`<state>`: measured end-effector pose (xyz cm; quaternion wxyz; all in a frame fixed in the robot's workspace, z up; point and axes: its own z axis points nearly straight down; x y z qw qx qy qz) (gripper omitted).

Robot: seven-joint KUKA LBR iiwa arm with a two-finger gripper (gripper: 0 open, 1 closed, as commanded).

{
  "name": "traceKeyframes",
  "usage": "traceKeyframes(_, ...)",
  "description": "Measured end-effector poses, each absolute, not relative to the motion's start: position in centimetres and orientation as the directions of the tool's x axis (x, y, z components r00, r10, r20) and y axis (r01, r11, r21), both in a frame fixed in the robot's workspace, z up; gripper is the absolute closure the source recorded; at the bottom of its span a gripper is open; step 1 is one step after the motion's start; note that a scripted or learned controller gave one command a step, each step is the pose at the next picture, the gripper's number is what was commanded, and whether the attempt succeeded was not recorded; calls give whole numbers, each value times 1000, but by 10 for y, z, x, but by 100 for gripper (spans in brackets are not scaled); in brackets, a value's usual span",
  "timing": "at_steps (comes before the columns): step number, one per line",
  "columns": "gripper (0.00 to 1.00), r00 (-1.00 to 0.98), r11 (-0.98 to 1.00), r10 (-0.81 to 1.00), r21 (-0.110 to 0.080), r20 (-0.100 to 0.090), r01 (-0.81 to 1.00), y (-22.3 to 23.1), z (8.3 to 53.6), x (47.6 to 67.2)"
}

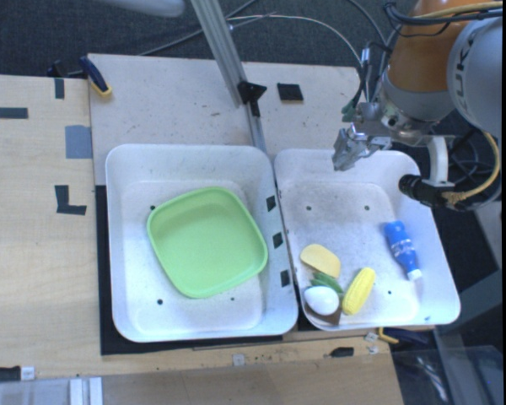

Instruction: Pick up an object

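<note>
Step in hand: approach is judged to be under way; nothing has been lifted.
Arm: the grey arm (455,49) is seen reaching in from the right, poised over the far edge of the right bin (438,310).
Gripper: the gripper (347,155) hangs above the bin's upper left corner; whether it is spread or pressed together cannot be told at this angle, and nothing is seen pinched in it.
Candidate objects: a blue tube (401,248) lies alone near the right wall; a yellow corn cob (358,290), a white egg (322,299) and a yellow wedge-shaped piece (320,261) are clustered at the near left corner, touching or just beside one another.
Separation: every object is well apart from the gripper, toward the near side of the bin.
Left bin: a green square plate (207,241) lies flat in the left bin (126,310); it is judged awkward to pinch.
Next move required: a target must be chosen, the gripper carried over it and lowered.
Assessment: the blue tube is judged the cleanest pick, as it stands free of neighbours; its closeness to the wall is noted as a risk.
</note>
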<state>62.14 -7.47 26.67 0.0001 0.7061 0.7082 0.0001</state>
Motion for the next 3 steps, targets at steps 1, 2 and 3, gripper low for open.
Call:
traceKeyframes(1,100,-4,4,1000,-1,1,1000,-28,252,611)
traceKeyframes(2,100,-4,4,1000,-1,1,1000,22,239,601)
traceKeyframes(3,100,-4,4,1000,-1,1,1000,77,228,579)
